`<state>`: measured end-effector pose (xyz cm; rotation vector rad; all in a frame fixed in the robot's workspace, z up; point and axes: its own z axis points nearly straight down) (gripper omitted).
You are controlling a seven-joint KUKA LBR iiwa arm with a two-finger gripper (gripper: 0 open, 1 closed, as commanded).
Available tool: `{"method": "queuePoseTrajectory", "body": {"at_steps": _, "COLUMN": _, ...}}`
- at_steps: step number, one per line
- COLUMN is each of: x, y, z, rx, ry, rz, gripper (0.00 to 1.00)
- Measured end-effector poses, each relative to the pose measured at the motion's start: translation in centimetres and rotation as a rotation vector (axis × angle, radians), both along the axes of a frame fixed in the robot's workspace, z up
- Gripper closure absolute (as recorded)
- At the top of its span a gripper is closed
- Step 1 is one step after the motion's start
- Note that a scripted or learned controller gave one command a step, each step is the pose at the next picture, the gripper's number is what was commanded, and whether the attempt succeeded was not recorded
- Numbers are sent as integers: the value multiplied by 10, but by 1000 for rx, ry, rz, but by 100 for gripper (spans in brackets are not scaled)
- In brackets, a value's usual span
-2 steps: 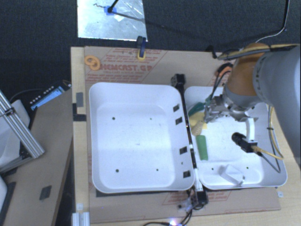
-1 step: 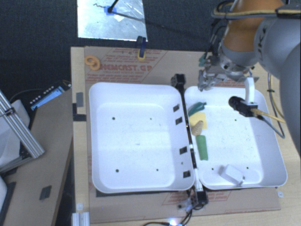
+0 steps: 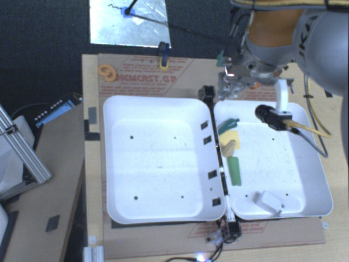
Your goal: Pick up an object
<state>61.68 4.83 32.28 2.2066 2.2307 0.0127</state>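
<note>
- We see the grey arm with its orange band reaching in from the right, its hand [image 3: 232,86] hanging over the far left corner of the shallow white right bin [image 3: 305,162].
- We cannot tell whether the hand is open or closed (the view is too blurred there).
- In that bin lie a teal scrap [image 3: 228,125], a yellow piece [image 3: 229,141], a green stick [image 3: 234,171] and a pale grey block [image 3: 268,202].
- The shallow white left bin [image 3: 158,157] sits beside it on the tabletop [image 3: 90,146].

A robotics lab: two white bins [image 3: 158,105] on a cardboard-covered bench [image 3: 147,70], cables, aluminium framing [image 3: 22,152].
</note>
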Motion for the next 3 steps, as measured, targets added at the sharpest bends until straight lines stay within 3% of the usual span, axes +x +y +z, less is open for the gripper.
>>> {"method": "queuePoseTrajectory", "body": {"at_steps": 2, "x": -22, "y": 150, "z": 81, "rx": 1, "ry": 3, "rz": 0, "gripper": 100}}
{"method": "queuePoseTrajectory", "body": {"at_steps": 3, "x": -71, "y": 152, "z": 220, "rx": 5, "ry": -7, "rz": -3, "gripper": 100}}
